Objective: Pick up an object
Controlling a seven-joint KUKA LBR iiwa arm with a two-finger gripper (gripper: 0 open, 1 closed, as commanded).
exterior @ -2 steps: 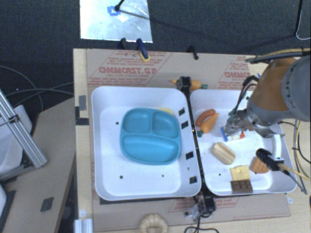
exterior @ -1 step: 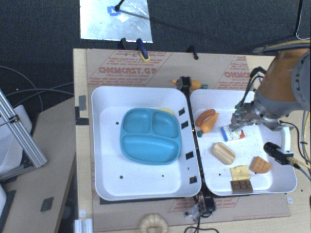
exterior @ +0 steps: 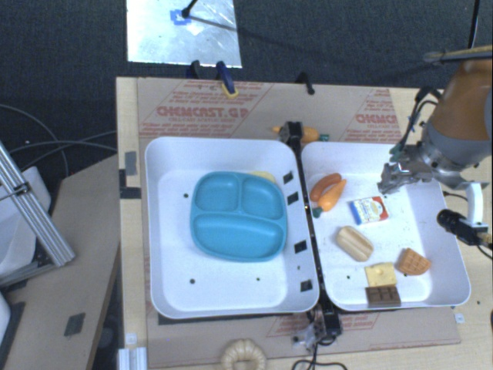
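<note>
my pincer (exterior: 394,177) over the right bin (exterior: 451,241), grip state i cannot tell.
"chemcast gp" printed red on the board (exterior: 204,112); small carton (exterior: 369,210) lies just below the pincer.

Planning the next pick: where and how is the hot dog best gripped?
Grip the hot dog across its narrow middle, claw descending from above. It lies flat and slanted in the right bin, so the fingers should straddle its long axis.
</note>
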